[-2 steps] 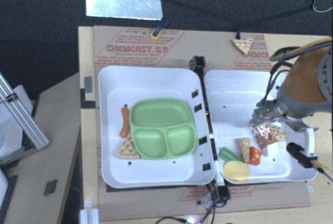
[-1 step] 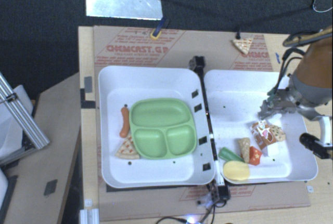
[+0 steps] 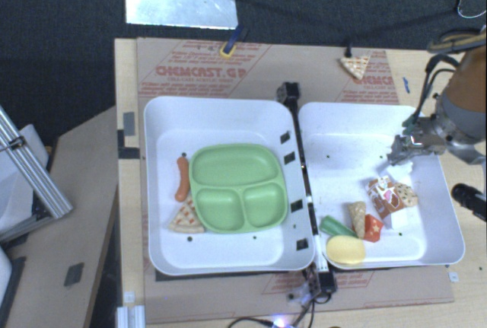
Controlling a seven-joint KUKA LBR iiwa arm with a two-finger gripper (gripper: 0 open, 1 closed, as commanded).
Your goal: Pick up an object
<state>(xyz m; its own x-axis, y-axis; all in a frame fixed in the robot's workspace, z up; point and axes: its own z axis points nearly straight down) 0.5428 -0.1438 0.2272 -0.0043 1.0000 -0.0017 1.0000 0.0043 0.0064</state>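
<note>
**Inspector:** Report your pincer's position and state.

**Arm:** My pincer hangs over the right bin, near its right wall, above the bare floor. Whether it is released or clenched I cannot tell; the metal is too small and blurred. I see nothing in its grip.

**Inspector:** Candidate objects?

**Arm:** All in the right bin's near half. A wrapped snack with red and white print lies just below my pincer, apart from it. Beside it, toward the divider: a tan cone touching a red piece, a green pod, and a yellow lemon-like item against the near wall.

**Inspector:** Left bin?

**Arm:** A green divided plate sits centred. A sausage lies just left of it, a pizza slice at its near-left corner. Another pizza slice rests on the cardboard behind the bins.
</note>
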